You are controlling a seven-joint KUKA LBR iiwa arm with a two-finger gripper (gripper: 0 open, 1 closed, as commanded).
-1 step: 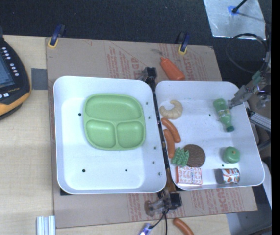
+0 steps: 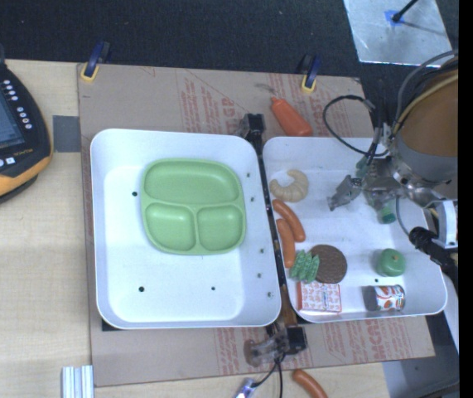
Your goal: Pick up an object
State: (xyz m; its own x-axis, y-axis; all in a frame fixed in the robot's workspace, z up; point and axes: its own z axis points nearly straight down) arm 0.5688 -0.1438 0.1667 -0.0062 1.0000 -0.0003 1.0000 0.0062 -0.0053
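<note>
My gripper (image 2: 345,194) hangs over the upper middle of the right bin (image 2: 335,152), reaching in from the right, with nothing visibly held. To its left lies a beige croissant-shaped piece (image 2: 292,186). Below that, two orange sausages (image 2: 288,220) lie along the bin's left wall. Further toward the front sit a green leafy piece (image 2: 305,265), a brown round patty (image 2: 330,264), a red and white box (image 2: 320,298), a green round object (image 2: 391,262) and a small can (image 2: 383,298).
The left bin (image 2: 112,222) holds a green divided plate (image 2: 193,205). An orange carrot (image 2: 290,117) lies behind the right bin and another sausage (image 2: 311,381) in front of it. A teach pendant (image 2: 0,135) rests at the far left. Cables (image 2: 348,123) loop near the arm.
</note>
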